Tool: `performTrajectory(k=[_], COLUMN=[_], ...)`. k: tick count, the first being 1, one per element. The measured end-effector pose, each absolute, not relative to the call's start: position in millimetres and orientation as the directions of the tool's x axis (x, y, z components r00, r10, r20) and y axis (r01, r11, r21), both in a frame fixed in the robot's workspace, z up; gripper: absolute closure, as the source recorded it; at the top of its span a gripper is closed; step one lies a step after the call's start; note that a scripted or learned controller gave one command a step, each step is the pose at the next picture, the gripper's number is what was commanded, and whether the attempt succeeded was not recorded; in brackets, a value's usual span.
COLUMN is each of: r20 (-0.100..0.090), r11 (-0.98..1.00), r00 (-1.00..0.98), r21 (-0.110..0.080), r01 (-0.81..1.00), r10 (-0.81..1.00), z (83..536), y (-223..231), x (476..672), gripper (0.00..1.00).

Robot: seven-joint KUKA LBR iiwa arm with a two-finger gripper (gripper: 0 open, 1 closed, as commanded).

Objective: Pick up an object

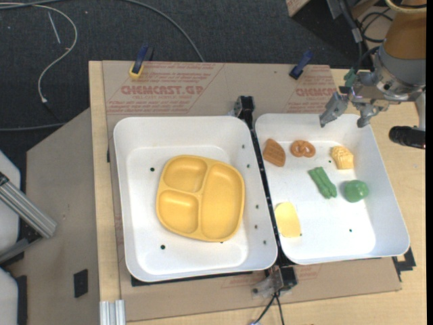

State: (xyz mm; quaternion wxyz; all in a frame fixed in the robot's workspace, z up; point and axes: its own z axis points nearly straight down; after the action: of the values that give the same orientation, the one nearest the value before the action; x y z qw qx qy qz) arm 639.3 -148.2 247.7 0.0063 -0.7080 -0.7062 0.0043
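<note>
your gripper (347, 112) hovers with jaws apart over the right bin's (385, 232) far rim; the corn piece (342, 158) lies just below it; likely light, stiff, slippery plastic; pinch it across its short sides.

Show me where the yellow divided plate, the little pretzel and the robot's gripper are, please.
yellow divided plate (200, 197): camera view, on the ridge where its compartments meet.
pretzel (302, 148): camera view, on its middle.
gripper (348, 112): camera view, midway between its two spread fingertips, above the right bin's far rim.
</note>
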Motion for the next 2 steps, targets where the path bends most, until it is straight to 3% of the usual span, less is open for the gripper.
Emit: performTrajectory(k=[1, 2], r20=[0.000, 0.002], r11=[0.000, 0.000], r00=[0.000, 0.000], r21=[-0.001, -0.006], r01=[1.000, 1.000], r10=[1.000, 1.000], z=[256, 201], y=[-148, -152], x=[641.7, 649.8], gripper=[0.00, 0.00])
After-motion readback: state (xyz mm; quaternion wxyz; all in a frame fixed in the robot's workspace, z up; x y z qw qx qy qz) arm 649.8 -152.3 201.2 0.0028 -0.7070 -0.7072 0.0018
